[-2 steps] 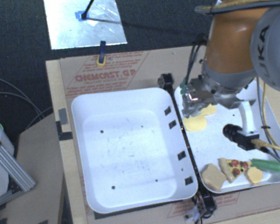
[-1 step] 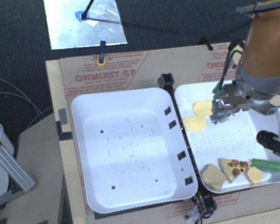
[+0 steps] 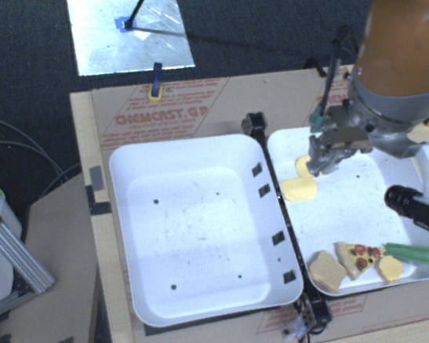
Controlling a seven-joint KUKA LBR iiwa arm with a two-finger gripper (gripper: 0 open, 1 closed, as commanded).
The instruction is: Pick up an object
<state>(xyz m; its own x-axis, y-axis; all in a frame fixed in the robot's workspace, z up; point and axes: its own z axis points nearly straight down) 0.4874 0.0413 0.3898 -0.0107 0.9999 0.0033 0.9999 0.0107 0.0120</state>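
Note:
My gripper (image 3: 320, 162) hangs low over the upper left part of the right bin (image 3: 411, 218). A small yellow piece (image 3: 303, 166) shows right at its tip, touching or just beneath it. A flat pale yellow disc (image 3: 299, 189) lies on the bin floor just below and left of the gripper, close to the bin's left wall. Along the bin's front edge lie a tan bread-like chunk (image 3: 327, 268), a pizza slice toy (image 3: 357, 257), a yellow wedge (image 3: 390, 267) and a green stick-like piece (image 3: 409, 252).
The left bin (image 3: 134, 218) sits beside the right one, with a black divider with clips (image 3: 278, 221) between them. The arm's orange band and grey wrist (image 3: 407, 44) loom over the right bin's far corner. A black fitting (image 3: 414, 208) sits over the bin's right side.

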